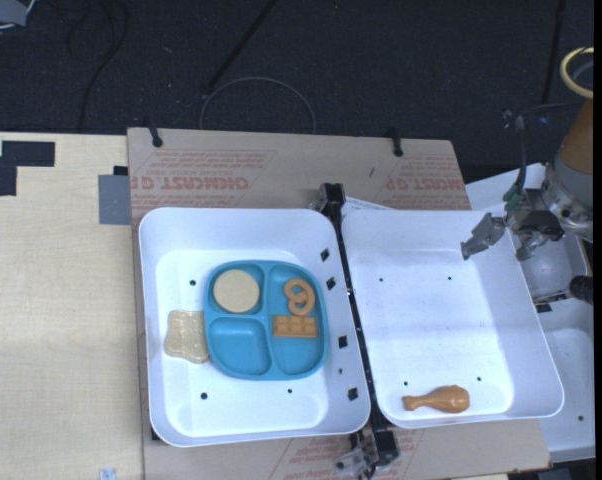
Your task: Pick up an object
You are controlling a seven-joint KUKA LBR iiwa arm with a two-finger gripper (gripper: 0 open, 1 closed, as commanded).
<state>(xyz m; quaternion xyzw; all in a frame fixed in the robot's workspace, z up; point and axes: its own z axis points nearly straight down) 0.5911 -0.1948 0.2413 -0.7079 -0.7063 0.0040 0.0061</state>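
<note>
Two shallow white bins are set side by side on a cardboard-covered board, itself laid on a pale wooden bench with dark floor and cables beyond. The left bin [171,408] is largely taken up by a blue divided tray [251,353] with a beige piece [187,336] touching its left edge. The right bin [451,308] is mostly bare — a toy drumstick [437,400] lies near its front wall. The gripper [501,230] is seen at that bin's far right rim, nothing is held, and its opening cannot be judged.
</note>
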